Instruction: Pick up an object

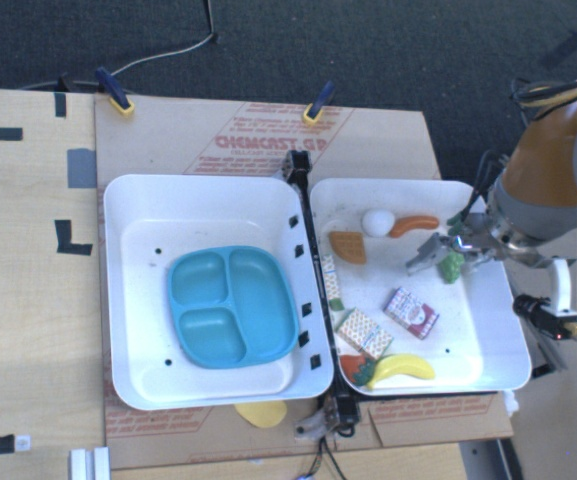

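The pale wood worktop (28, 298) carries a printed cardboard sheet (258, 143) held by two yellow-and-blue clamps (114, 92), and on the cardboard sit two white bins side by side, left (133, 298) and right (488, 328).

Two bins are set side by side on a cardboard sheet (258, 138) laid over the bench. A divided plate (233, 305) is placed at the centre of the left bin (128, 268). In the right bin (488, 338), a ball (377, 223) is found at 11 o'clock, with a carrot (413, 226) touching it at its 3 o'clock and a bread slice (348, 246) at its 7 o'clock. The gripper (430, 256) is positioned at 2 o'clock in that bin, just beside a leafy vegetable (451, 267). A small carton (411, 313) is placed near the centre, a wrapped box (364, 333) at its 8 o'clock, and a banana (403, 370) at 6 o'clock by the near wall. Two clamps (114, 91) are fixed on the far edge of the sheet.
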`<state>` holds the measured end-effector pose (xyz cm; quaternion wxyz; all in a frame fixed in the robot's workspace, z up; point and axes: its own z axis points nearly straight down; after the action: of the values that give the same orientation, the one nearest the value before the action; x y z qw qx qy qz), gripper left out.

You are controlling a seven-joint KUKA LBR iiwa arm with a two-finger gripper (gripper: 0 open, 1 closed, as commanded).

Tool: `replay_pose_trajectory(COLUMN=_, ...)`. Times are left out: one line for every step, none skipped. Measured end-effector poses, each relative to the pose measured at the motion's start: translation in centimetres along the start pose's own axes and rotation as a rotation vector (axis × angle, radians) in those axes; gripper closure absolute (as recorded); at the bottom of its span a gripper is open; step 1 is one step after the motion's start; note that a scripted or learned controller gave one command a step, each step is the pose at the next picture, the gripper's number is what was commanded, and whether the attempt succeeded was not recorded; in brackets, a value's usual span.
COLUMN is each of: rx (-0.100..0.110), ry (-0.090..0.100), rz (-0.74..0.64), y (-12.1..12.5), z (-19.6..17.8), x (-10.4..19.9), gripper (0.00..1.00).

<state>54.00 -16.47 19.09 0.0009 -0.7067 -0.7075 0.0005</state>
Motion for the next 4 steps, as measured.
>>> replay_pose_trajectory(rx=-0.007, ry=0.001, rz=-0.001, y=-3.1, z=10.2, x=-1.6, gripper=0.0)
replay_pose_trajectory(rx=-0.01, ry=-0.002, rz=-0.002, y=6.2, z=10.4, x=2.8, gripper=0.0)
replay_pose_trajectory(rx=-0.003, ry=-0.004, rz=0.002, y=7.4, z=2.4, x=-5.6, gripper=0.0)
replay_pose_trajectory(rx=0.011, ry=-0.001, rz=0.003, y=12.6, z=10.6, x=0.0, gripper=0.0)
